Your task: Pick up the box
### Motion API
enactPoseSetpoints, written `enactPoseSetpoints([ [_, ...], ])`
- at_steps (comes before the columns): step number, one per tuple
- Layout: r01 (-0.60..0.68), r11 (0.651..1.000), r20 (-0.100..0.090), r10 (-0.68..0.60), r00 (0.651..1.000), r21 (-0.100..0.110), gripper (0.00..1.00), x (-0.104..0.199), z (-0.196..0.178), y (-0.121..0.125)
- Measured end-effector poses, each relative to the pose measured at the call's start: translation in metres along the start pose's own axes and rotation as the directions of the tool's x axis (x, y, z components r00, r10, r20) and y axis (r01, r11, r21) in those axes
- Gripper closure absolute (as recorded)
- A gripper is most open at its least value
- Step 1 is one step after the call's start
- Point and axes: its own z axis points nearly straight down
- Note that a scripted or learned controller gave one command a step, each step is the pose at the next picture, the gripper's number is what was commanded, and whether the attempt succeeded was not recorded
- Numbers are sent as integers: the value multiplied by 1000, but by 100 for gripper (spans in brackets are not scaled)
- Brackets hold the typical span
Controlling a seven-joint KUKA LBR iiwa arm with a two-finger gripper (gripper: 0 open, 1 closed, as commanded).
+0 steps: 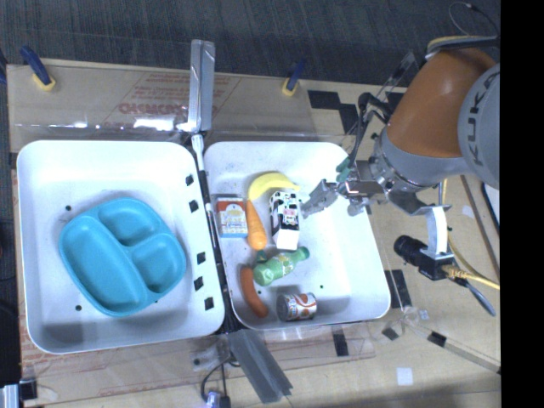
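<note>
A small flat box (230,218) with an orange and white label lies at the left side of the right bin (365,262), against the divider. A black-and-white patterned carton (286,218) lies near the bin's middle, beside an orange carrot (256,226). My gripper (323,197) hangs over the right bin's upper right part, just right of the carton and the yellow banana (270,184). It is well to the right of the small box and nothing shows in it.
A green bottle (280,266), a brown sausage (252,291) and a tin can (297,306) lie in the right bin's front half. The left bin (42,168) holds a blue divided plate (123,253). The arm's orange band (438,100) looms over the bench's right.
</note>
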Motion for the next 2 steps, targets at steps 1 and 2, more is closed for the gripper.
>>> enactPoseSetpoints([
  [1,-100,995,0,100,995,1,0,-4,88,-46],
  [2,-172,985,0,172,985,-1,0,6,174,26],
])
